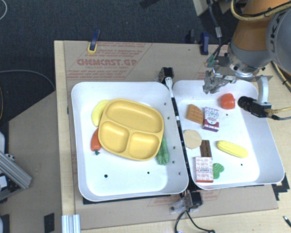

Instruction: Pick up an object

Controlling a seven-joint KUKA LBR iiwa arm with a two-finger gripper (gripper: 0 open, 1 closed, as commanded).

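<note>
Nearest, a carton (203, 169) lies in the right bin (269, 152). Gripper (212, 87), state unclear, hovers far-side; descending there risks striking the rim.

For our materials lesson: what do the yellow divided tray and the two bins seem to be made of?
Yellow divided tray: likely moulded plastic, semi-gloss; even colour, rounded compartments, soft highlights. Left bin and right bin: probably thin plastic, smooth white, with rounded corners and a curled rim.
</note>
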